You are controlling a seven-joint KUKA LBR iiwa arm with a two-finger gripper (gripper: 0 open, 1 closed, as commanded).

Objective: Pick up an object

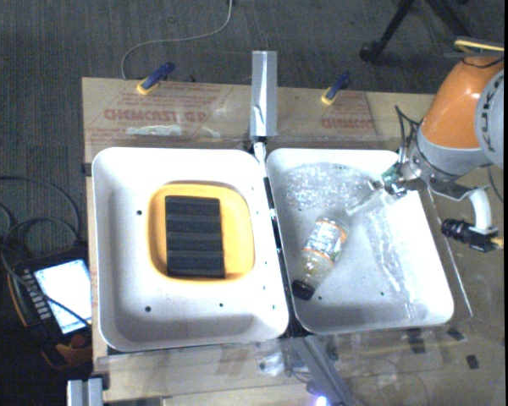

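A small clear bottle [320,249] with a black cap and an orange-and-white label lies on its side in the middle of the right bin [432,307]. Crumpled clear plastic film [326,184] spreads across that bin's far side and runs down its right part. My gripper [394,179] hangs over the right bin's far right corner, right at the edge of the film. The grey arm with its orange band [461,108] rises behind it. In the left bin [118,227] sits a yellow tray [241,227] holding a black ridged block [193,236].
A metal post [263,96] stands at the back between the bins. Two blue-and-yellow clamps [155,78] grip the cardboard backing behind them. A tablet and cables [55,290] lie on the floor to the left. A black fitting [470,231] sticks out by the right bin's right rim.
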